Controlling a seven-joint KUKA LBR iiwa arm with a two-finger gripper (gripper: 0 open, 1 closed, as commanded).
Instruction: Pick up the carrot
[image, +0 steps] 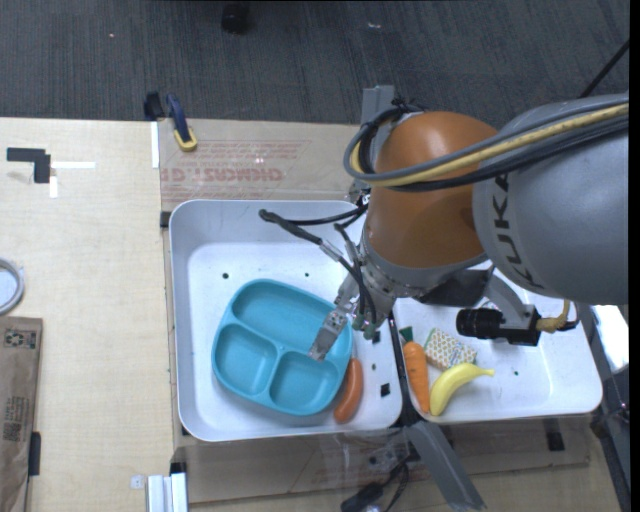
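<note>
The tool (338, 334) hangs over the right edge of the blue divided plate (262, 348) in the left bin (190, 300); whether it is clenched or released I cannot tell. A sausage (349, 390) lies just right of the plate. The carrot (417, 375) lies in the right bin (560, 395), touching the banana (456, 385), with a sponge-like block (448, 349) just beyond.

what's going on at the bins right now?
The KUKA arm reaches in over the left bin, its tool low over the right edge of the blue divided plate. Nothing shows between its fingers. The carrot lies untouched in the right bin, beside a banana and a small checkered block. A sausage lies by the plate in the left bin. So the carrot is not yet picked.
</note>
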